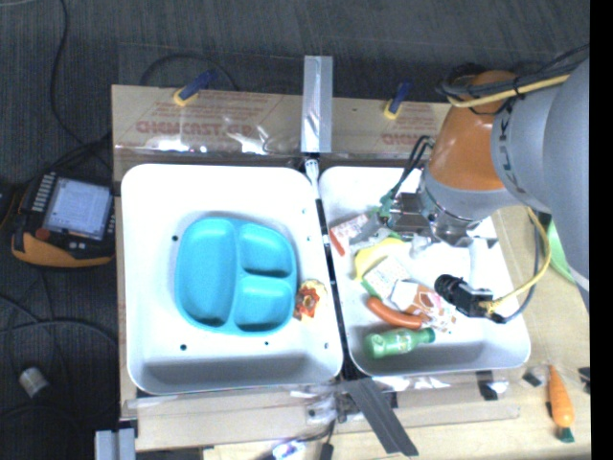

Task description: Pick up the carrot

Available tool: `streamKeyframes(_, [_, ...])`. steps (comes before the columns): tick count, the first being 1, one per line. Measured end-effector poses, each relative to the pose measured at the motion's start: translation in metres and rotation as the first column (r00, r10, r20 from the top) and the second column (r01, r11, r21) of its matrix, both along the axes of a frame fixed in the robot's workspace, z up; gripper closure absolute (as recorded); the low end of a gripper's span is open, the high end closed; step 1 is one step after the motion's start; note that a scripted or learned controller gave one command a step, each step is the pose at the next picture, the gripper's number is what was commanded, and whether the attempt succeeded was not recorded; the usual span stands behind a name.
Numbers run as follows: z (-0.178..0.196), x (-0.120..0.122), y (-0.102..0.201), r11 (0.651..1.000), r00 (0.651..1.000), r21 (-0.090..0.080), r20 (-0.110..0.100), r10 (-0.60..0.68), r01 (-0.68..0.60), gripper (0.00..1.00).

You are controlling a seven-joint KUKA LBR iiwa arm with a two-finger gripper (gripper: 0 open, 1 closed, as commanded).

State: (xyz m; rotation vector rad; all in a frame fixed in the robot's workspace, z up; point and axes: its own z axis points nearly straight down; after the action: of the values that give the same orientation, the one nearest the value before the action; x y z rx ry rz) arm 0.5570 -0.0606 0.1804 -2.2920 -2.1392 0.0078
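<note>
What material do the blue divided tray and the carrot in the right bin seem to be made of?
The blue divided tray looks like molded plastic with a smooth, matte finish: uniform colour and rounded compartment edges. The carrot in the right bin is probably a plastic toy: its even orange surface carries a slight sheen, though the view is too coarse to be sure.

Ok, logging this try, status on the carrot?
Pincer low in right bin, nothing seen held. Carrot lying free near front. Green bottle right beside it, clutter close.
</note>
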Motion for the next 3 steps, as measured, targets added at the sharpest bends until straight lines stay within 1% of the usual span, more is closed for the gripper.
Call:
streamKeyframes(1, [0.089, 0.019, -0.015, 0.999, 0.999, -0.004, 0.002, 0.043, -0.043, 0.0])
streamKeyframes(2, [0.0, 0.035, -0.013, 0.997, 0.997, -0.003, 0.0, 0.079, -0.079, 0.0])
streamKeyframes(3, [-0.092, 0.022, -0.034, 0.997, 0.997, -0.003, 0.014, 0.074, -0.074, 0.0])
